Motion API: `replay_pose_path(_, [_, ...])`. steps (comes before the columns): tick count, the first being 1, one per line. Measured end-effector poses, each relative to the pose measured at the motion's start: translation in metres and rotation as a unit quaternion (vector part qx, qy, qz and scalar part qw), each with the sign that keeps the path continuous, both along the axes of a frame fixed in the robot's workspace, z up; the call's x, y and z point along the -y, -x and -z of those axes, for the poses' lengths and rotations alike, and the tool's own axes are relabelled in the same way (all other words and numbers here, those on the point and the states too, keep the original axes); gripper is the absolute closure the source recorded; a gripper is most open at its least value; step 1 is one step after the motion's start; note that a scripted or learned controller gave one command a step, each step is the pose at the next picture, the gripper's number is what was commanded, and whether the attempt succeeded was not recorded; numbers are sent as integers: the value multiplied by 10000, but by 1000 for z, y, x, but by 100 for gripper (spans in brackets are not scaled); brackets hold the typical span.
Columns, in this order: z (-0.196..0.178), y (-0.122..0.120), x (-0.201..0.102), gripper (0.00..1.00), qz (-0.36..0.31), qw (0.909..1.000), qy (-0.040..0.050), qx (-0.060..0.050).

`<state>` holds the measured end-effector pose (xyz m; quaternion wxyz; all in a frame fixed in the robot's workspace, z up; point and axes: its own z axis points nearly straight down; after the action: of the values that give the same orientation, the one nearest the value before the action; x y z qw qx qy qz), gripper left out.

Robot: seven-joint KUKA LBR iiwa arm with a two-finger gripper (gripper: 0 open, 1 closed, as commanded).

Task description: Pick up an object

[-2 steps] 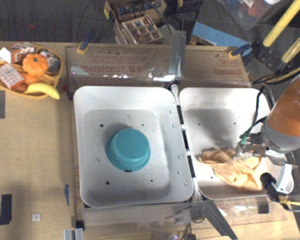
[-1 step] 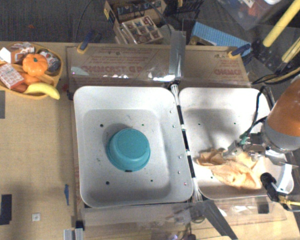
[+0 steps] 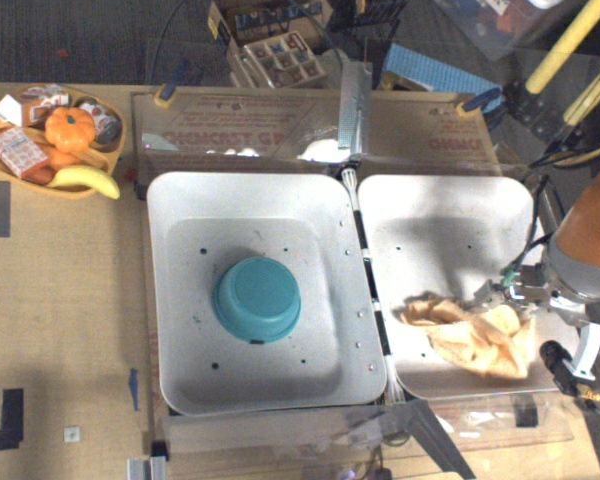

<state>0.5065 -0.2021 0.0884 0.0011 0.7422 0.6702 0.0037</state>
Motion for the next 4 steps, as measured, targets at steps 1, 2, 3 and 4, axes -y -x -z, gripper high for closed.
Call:
replay_pose_path(1, [-1,24,-42,0,-1574,9875,40,22])
replay_pose_path(2, [-12,24,-40,100,-1547,9879,48,46])
replay_pose_path(3, [-12,24,-40,0,-1546,9879,49,45])
replay_pose_path(4, [-126,-17,-62,0,-764,9971,28,-28])
